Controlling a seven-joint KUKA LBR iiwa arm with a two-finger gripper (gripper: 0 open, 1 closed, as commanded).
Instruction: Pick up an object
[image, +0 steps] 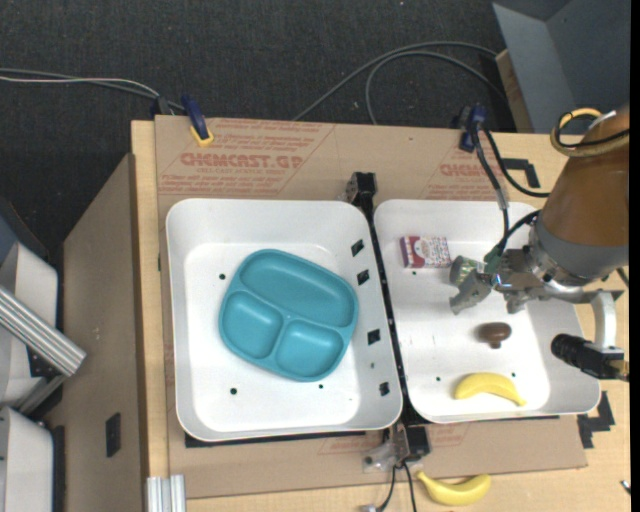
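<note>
In the right bin (430, 395) lie a yellow banana (488, 388) near the front edge, a small brown round object (493, 333) in the middle, and a small red-and-white carton (424, 250) toward the back. My gripper (468, 285) hangs over the middle of the right bin, just above and left of the brown object and right of the carton. Its fingers (462, 296) look spread apart, with nothing between them.
The left bin (190, 300) holds a teal divided plate (288, 313). A second banana (455, 487) lies outside the bins at the bench's front edge. Black clips (362, 187) and cables run along the divider and the back of the bench.
</note>
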